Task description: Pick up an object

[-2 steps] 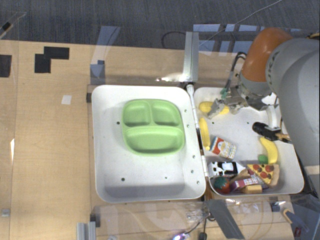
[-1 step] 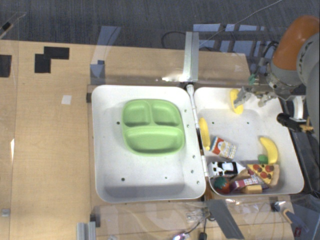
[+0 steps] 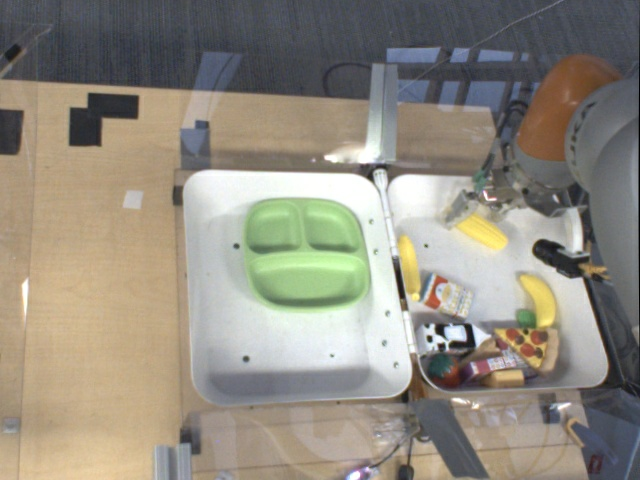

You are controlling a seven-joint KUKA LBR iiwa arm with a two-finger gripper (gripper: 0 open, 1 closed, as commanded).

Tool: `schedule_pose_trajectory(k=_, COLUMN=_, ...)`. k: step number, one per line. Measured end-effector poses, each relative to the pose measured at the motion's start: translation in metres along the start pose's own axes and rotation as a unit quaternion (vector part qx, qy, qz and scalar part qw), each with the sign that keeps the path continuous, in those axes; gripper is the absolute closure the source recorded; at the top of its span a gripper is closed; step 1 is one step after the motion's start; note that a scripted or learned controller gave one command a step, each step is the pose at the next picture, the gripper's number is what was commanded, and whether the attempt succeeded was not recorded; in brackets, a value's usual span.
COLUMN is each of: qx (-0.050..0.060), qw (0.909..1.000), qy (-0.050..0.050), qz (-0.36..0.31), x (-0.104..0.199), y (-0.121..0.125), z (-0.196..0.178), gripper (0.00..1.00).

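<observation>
My tool (image 3: 478,196) hangs at the right bin's (image 3: 590,373) far edge beside the corn (image 3: 482,232); its grip unclear, no label legible.

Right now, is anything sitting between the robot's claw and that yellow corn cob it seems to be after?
Nothing visible does. The gripper is just above the upper-left end of the corn cob in the right bin. The other toys lie lower in that bin.
</observation>
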State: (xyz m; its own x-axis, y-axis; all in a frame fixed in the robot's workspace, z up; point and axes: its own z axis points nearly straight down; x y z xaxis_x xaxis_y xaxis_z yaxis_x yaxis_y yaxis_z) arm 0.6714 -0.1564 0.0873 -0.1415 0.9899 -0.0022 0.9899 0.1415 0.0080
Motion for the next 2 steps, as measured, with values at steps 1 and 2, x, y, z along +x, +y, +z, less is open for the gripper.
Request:
schedule_pose_trajectory(k=1, qx=-0.004, qw=1.0000, qy=-0.001, qz=-0.004, x=0.002, y=0.004, z=-0.013, gripper=1.00)
schedule_pose_trajectory(k=2, qx=0.001, qw=0.9990, qy=0.000, qz=0.046, x=0.051, y=0.008, z=-0.119, gripper=1.00)
